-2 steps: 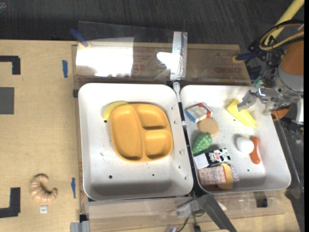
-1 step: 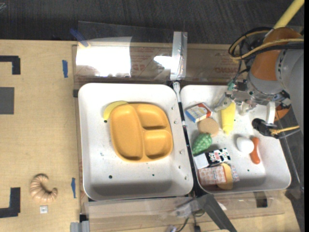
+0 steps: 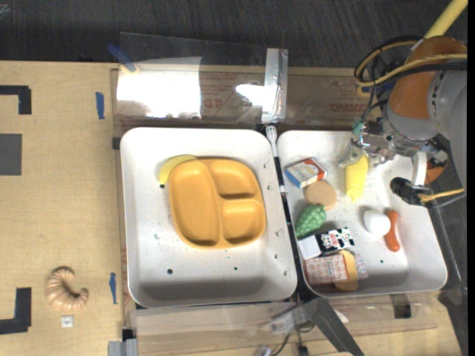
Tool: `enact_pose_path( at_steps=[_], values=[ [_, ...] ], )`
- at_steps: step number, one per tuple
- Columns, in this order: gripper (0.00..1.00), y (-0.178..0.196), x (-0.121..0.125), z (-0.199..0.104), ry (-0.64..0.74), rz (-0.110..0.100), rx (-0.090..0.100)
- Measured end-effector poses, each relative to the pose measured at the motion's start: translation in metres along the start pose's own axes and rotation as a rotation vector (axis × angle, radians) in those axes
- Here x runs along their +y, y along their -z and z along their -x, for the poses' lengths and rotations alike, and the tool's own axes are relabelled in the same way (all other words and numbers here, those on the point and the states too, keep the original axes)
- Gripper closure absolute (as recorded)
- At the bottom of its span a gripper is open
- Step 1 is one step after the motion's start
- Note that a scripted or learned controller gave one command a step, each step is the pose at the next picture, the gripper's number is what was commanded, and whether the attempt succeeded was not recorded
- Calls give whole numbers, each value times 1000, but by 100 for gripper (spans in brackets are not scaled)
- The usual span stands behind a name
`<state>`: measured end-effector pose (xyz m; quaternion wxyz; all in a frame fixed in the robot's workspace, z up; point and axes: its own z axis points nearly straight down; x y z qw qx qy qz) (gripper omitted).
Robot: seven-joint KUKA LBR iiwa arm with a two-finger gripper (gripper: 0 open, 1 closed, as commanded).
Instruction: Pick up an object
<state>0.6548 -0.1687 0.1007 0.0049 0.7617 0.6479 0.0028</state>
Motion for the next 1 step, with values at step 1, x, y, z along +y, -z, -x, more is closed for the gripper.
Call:
enact_pose_path(
  at_steps=[1],
  values=[
    [100, 113, -4, -125, 27, 1, 8]
  ],
)
